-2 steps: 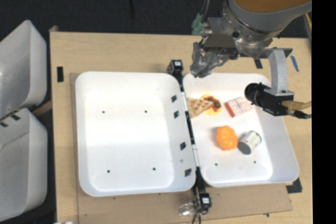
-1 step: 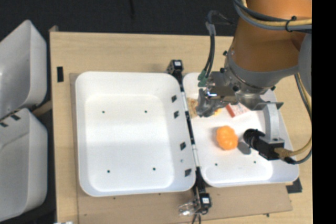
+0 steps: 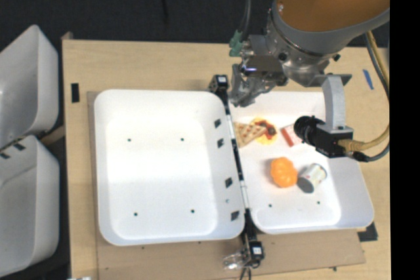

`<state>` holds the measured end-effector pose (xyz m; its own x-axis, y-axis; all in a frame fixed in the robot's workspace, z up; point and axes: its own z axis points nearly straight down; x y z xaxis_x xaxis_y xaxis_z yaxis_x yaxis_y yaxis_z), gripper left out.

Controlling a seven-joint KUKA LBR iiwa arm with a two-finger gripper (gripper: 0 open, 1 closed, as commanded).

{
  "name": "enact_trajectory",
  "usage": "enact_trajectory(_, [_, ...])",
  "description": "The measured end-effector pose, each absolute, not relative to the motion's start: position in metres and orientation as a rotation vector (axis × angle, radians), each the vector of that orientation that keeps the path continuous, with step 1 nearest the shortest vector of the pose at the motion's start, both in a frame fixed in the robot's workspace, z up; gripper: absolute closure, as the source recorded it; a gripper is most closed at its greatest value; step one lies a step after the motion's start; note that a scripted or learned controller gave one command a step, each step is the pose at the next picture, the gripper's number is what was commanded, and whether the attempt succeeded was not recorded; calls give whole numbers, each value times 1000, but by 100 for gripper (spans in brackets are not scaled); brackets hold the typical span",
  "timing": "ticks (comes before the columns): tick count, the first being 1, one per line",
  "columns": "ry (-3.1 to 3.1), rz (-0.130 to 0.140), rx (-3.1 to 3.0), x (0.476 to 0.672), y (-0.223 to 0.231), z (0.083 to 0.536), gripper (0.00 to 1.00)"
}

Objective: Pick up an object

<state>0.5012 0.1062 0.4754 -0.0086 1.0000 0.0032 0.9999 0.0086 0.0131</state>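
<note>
The right bin [image 3: 328,216] holds a flat pizza-slice toy [image 3: 253,131] at its left side, a small red piece [image 3: 287,136], an orange ball [image 3: 283,172] and a silver can [image 3: 312,178] lying on its side. My gripper [image 3: 241,96] hangs over the bin's far left corner, just above and behind the pizza slice, close to the divider between the bins. I see nothing held in it. The arm's grey wrist and orange band hide the back of the bin.
The left bin [image 3: 105,141] sits beside the right one, with black clips [image 3: 230,144] along the shared edge. A black cylinder on a white bracket [image 3: 319,134], with a hose, hangs from the arm over the right bin. White objects [image 3: 23,141] stand at the left.
</note>
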Motion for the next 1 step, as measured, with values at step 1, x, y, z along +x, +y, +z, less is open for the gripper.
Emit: enact_trajectory(1, [2223,-14,2227,489,85,355,100])
